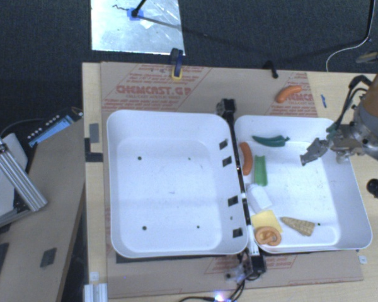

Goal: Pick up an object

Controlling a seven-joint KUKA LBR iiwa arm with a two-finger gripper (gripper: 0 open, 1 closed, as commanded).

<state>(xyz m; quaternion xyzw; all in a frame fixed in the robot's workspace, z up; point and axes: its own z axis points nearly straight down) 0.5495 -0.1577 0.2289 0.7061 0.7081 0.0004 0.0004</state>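
Note:
My gripper (328,152) hangs over the right bin (349,197), near its far right side, open with nothing between its fingers. In that bin lie a dark green pepper (271,141), an orange sausage (246,158), a green stick (260,170), a white block (260,198), a yellow slice (266,219), an orange ring (268,236) and a tan wedge (298,226). The pepper is the nearest thing, a little to the gripper's left.
The left bin (123,168) stands beside the right one, joined by a black hinge strip (236,181). A second orange sausage (288,94) lies on the cardboard behind the right bin. A blue and yellow clamp (176,64) sits at the bench's far edge.

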